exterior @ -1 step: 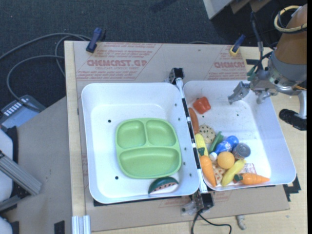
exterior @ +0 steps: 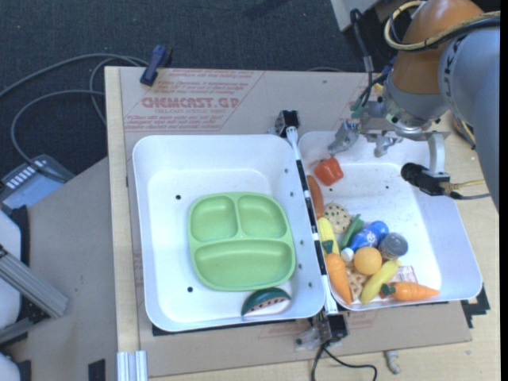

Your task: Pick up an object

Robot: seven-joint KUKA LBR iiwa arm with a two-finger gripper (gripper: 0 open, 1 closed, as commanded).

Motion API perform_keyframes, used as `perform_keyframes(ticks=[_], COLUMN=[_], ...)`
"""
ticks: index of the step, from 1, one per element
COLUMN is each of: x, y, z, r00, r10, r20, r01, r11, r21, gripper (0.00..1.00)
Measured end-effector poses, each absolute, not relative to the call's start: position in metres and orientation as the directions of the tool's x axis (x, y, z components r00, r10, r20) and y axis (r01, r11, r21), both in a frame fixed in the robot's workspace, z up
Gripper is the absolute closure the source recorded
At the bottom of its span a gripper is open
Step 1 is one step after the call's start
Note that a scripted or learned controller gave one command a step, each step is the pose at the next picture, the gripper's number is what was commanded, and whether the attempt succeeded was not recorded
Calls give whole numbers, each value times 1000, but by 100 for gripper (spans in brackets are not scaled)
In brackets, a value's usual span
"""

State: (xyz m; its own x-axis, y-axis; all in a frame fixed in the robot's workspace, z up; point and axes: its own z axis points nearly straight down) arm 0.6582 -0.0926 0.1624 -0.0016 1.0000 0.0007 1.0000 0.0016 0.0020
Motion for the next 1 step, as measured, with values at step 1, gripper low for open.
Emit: perform_keyframes(ticks=[1], x=[666], y=[-93], z=[95], r00=[-1], r10=[1000], r20=[1], r01=[1000], r11=[1], r21=[-4], gripper=[0])
